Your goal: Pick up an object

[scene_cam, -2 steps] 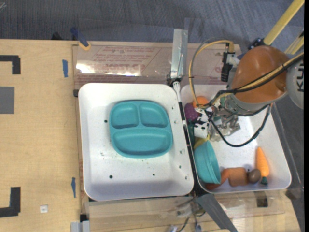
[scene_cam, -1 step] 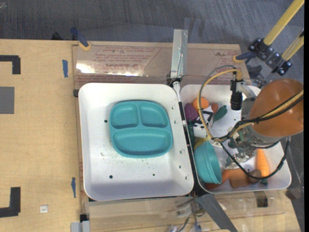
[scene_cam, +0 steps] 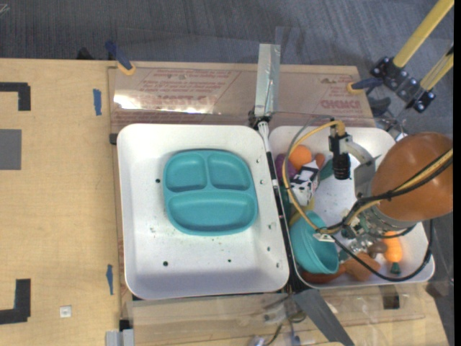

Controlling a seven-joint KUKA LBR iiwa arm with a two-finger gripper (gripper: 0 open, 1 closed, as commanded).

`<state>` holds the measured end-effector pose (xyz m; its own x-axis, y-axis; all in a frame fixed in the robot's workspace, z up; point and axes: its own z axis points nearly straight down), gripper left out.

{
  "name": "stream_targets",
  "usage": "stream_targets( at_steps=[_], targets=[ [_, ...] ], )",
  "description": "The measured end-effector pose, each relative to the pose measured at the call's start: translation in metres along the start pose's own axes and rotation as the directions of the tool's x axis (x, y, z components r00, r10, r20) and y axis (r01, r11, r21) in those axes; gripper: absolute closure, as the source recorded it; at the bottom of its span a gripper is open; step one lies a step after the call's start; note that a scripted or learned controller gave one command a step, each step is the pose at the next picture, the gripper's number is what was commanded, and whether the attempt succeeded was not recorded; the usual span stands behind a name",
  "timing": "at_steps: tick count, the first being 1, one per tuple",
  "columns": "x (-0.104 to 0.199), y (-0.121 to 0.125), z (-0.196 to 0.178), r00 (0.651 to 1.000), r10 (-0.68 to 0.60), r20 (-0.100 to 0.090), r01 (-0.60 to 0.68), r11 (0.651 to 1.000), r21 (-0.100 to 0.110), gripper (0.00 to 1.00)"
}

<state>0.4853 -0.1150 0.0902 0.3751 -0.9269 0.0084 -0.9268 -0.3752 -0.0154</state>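
Observation:
The right bin [scene_cam: 374, 141] holds a heap of small objects. An orange ball [scene_cam: 300, 155] lies at its far left, with a white-and-black item [scene_cam: 306, 184] just below it. A teal bowl [scene_cam: 318, 248] lies on its side at the near left. An orange carrot-like piece with a green tip [scene_cam: 392, 254] and a red-brown item [scene_cam: 353, 269] rest near the front wall. My gripper [scene_cam: 358, 241] hangs low over the near part of this bin, between the teal bowl and the orange piece, under the arm's orange band [scene_cam: 414, 179]. Cables and the wrist hide its tips.
The left bin [scene_cam: 137, 193] carries a teal divided tray [scene_cam: 210, 192] at its middle. Yellow and black cables [scene_cam: 313, 139] loop over the right bin's far half. A metal divider post [scene_cam: 267, 78] stands behind the gap between the bins.

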Motion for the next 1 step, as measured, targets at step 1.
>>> stream_targets(
  at_steps=[1],
  targets=[
    [0.0649, 0.029, 0.0016, 0.954, -0.299, 0.005, 0.299, 0.954, -0.003, 1.0]
  ],
)
